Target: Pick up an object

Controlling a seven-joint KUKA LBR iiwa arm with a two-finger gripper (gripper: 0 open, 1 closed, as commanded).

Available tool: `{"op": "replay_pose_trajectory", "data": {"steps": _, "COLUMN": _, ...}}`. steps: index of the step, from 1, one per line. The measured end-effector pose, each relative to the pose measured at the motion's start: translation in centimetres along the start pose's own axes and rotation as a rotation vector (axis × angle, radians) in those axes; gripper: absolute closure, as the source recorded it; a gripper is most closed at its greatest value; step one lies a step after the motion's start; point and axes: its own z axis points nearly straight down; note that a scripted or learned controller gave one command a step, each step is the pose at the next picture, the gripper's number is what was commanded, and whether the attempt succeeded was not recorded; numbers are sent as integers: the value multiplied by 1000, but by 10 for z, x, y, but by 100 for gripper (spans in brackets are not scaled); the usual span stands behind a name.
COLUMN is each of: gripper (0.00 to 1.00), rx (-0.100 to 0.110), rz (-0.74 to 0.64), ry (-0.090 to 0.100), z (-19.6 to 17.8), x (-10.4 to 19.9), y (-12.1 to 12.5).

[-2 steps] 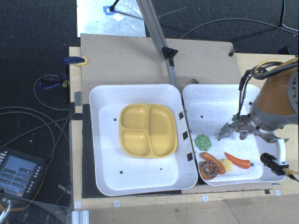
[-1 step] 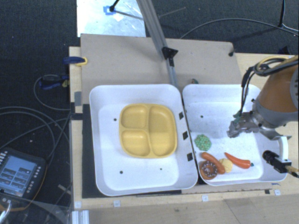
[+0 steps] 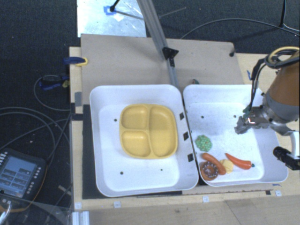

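Observation:
The right bin (image 3: 220, 97) holds a green bumpy ball (image 3: 203, 142), a red sausage (image 3: 213, 161) lying over a brown doughnut (image 3: 208, 171), a small yellow piece (image 3: 227, 165) and an orange-red chilli (image 3: 238, 161), all near its front edge. My gripper (image 3: 244, 124) hangs over the right side of that bin, above and to the right of the green ball, with bare bin floor under it. Nothing shows between its fingertips.
The left bin (image 3: 105, 172) bears a yellow divided plate (image 3: 148, 130). A grey pole (image 3: 154, 27) slants across the back of the bench. Clamps and cables lie off the bench's left side, with a tablet (image 3: 16, 172) on the floor.

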Motion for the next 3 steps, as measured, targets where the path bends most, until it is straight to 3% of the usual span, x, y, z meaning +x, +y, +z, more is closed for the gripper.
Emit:
{"op": "replay_pose_trajectory", "data": {"steps": 1, "gripper": 100, "rx": -2, "rz": -2, "ry": -1, "z": -54, "x": 0, "y": 3}}
{"op": "replay_pose_trajectory", "data": {"steps": 3, "gripper": 100, "rx": 5, "rz": -8, "ry": 4, "z": -50, "x": 107, "y": 9}}
